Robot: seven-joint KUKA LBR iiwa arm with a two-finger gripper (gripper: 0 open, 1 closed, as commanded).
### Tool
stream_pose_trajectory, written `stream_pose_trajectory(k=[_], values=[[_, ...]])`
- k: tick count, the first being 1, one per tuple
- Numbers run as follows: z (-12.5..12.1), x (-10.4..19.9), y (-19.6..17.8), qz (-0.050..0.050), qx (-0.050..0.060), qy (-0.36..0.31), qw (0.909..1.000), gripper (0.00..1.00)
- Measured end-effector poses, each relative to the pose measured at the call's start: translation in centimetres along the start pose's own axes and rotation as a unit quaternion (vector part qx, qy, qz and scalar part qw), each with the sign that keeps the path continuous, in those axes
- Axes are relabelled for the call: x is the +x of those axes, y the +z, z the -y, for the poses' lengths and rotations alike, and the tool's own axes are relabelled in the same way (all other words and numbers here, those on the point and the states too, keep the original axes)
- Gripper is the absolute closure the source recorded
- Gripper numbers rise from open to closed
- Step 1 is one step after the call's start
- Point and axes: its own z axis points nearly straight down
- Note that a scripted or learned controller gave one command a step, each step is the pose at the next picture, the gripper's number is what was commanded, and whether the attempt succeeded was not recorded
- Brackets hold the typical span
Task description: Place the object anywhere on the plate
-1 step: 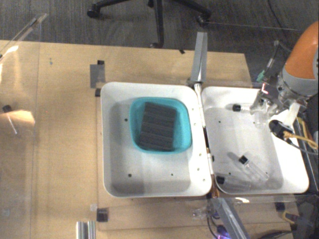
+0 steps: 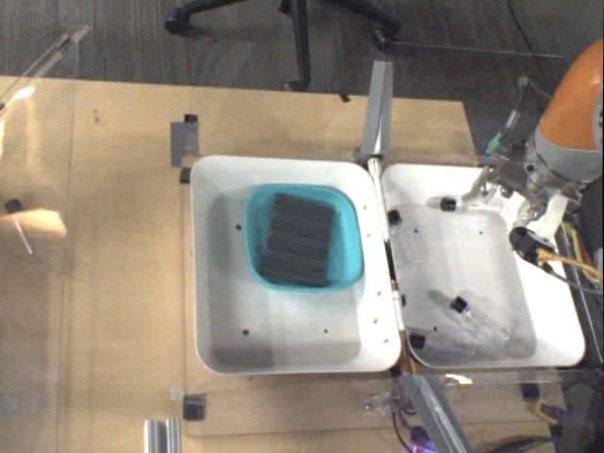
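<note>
**Dark block on the teal plate, arm off to the right**

The wooden table fills most of the view, with grey carpet beyond its far edge and the black legs of an office chair standing on that carpet. Two shallow white bins sit side by side on the table, touching along a central seam.

The left bin holds a teal plate with rounded corners, set toward the bin's far half. On the plate lies the object, a dark grey ribbed rectangular block, resting flat and slightly tilted, wholly within the plate's rim.

The right bin carries a few small black bits near its far wall and near its front, and a faint clear item lies close to its front right corner.

The arm comes in at the right edge, its orange band visible above the grey wrist. The gripper hangs over the right bin's far right corner, well apart from the plate. Whether its fingers are spread or closed cannot be told from this angle, and nothing can be made out between them.
</note>
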Motion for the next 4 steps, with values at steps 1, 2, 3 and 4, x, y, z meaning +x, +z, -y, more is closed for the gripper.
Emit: stream_pose_trajectory(k=[1, 2, 3, 4], values=[[-0.9, -2.4, -19.5, 0.0, -0.004, 0.063, 0.998, 0.0], [3.6, -5.1, -24.0, 0.0, -0.004, 0.139, 0.9903, 0.0], [8.7, -8.0, -24.2, 0.0, -0.003, 0.189, 0.9819, 0.0], [8.5, -8.6, -24.2, 0.0, -0.003, 0.257, 0.9665, 0.0]])
